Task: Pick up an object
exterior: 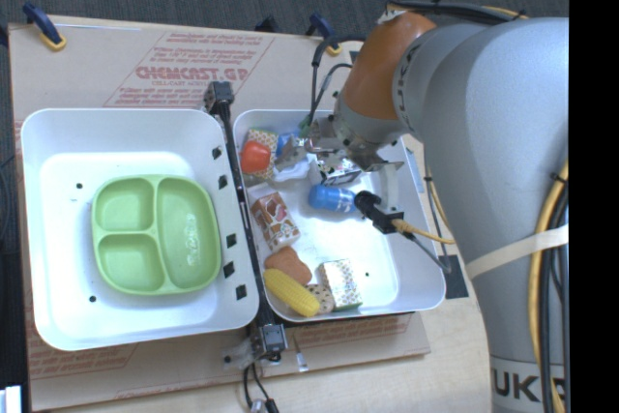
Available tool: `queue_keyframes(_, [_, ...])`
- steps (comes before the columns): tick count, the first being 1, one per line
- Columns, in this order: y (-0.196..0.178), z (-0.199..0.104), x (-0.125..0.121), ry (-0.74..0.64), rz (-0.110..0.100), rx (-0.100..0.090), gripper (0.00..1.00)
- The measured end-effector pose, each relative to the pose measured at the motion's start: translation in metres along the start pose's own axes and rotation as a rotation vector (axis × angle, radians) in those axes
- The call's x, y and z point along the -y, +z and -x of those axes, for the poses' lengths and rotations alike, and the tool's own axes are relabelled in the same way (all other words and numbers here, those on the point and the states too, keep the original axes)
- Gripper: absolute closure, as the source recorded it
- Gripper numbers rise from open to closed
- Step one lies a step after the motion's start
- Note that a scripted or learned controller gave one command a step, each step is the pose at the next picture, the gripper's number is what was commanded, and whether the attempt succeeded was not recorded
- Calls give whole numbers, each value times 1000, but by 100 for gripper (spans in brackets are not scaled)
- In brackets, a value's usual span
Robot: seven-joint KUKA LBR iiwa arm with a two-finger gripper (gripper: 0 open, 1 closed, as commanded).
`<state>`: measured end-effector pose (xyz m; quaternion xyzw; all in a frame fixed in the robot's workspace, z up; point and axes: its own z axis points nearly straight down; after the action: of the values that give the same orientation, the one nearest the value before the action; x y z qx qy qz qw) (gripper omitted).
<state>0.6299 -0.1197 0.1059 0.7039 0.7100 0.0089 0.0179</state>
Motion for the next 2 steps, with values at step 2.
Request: queue_keyframes(2, [5,92,-4,1,-27,-11,0])
